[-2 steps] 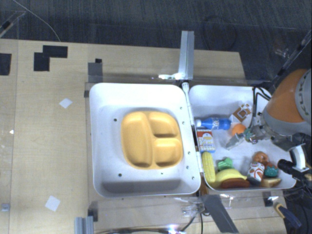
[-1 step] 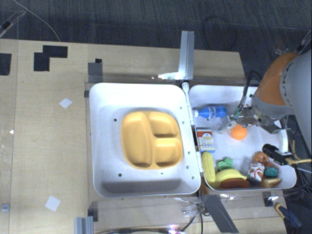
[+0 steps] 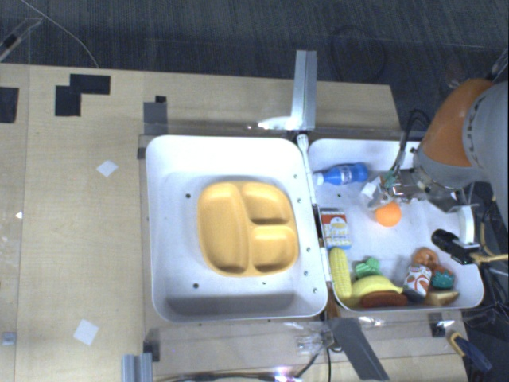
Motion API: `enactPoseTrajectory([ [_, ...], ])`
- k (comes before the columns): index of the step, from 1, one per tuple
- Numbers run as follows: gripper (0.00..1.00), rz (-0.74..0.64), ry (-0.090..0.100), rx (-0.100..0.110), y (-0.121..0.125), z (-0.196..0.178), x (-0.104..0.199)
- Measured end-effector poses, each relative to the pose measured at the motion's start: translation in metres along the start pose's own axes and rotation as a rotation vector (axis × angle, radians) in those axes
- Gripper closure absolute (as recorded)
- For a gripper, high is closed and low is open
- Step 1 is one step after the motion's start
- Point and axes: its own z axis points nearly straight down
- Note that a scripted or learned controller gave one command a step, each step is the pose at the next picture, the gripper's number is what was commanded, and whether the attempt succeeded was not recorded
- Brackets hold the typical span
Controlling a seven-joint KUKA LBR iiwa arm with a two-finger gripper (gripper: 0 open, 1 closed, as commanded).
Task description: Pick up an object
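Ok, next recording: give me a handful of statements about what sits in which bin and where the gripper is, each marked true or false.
1. The yellow tray lies in the left bin. True.
2. The blue bottle lies in the left bin. False: it lies in the right bin, near its back left corner.
3. The gripper is over the right bin, just above the orange ball. True.
4. The corn cob lies at the right bin's far right wall. False: it lies along its left wall, below the small carton.
5. The banana lies near the right bin's front edge. True.
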Motion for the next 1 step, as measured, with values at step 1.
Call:
enactPoseTrajectory([
  [1,1.0,0.158,0.008,0.012,0.0351,-0.0855,0.0779],
])
